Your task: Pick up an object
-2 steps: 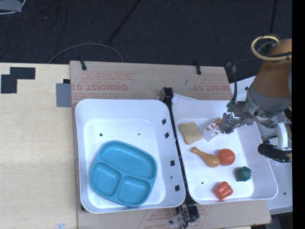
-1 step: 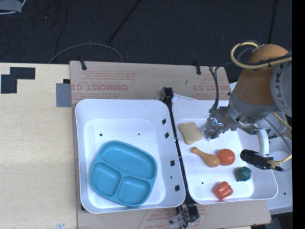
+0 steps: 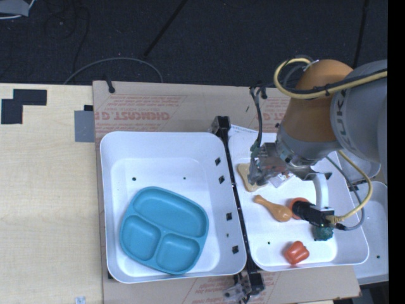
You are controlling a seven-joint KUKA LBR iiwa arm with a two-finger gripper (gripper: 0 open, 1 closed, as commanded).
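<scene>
The left bin held one blue divided plate with three compartments. The right bin held four loose things:
- One tan flat piece lay near its left wall. The gripper sat over its right edge, and its opening could not be judged.
- One orange drumstick toy.
- One red-orange piece lay near the front wall.
- One red thing, partly hidden.

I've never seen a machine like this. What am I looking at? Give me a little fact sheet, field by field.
left bin: holds one blue divided plate
right bin: holds a tan flat piece, a yellow-orange drumstick-shaped toy and a red-orange rounded toy
arm: reaches in from the right, over the right bin
gripper: down beside the tan flat piece, near the divider
grasp: cannot tell whether it holds anything
</scene>
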